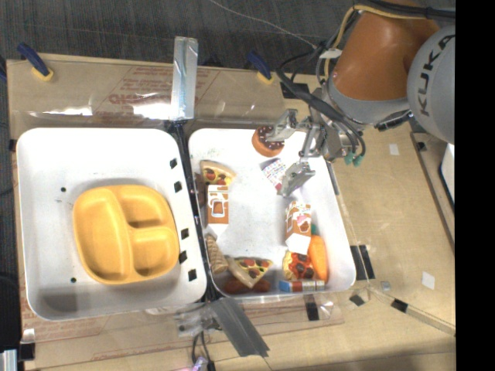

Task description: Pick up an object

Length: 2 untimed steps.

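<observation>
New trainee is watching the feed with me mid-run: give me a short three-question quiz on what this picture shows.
1. True or false: the yellow tray lies in the left bin.
2. Which lies nearest the gripper? A) carrot B) donut C) pizza slice
3. Fill in: the toy food lies in the ___ bin.

Key: 1 true; 2 B; 3 right.

One fixed camera overhead, slanting down on both white bins [31, 207]
</observation>
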{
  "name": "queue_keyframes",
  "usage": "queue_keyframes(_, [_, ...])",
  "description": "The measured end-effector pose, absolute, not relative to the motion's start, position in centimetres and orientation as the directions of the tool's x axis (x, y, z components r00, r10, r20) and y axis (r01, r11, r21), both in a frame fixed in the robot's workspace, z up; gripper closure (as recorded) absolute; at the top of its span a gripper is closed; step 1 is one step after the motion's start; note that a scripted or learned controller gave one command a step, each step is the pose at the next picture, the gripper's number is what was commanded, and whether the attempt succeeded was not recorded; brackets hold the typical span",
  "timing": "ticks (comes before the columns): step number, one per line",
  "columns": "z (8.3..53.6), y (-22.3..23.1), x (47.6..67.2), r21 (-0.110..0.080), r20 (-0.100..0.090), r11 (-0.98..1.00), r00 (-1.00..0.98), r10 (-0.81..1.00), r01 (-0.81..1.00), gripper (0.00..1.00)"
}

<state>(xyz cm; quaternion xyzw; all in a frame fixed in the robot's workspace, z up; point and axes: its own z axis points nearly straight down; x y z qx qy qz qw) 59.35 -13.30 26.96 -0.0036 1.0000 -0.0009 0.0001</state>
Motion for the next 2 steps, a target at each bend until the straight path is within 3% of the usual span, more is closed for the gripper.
queue_keyframes(1, [16.3,-18.1,56.2,0.003,0.009,0.997,-0.997,-0.072,-0.072,0.0])
queue_keyframes(2, [9.5,-20.5,49.0,-0.005,-0.014,0.993,-0.993,-0.118,-0.118,0.0])
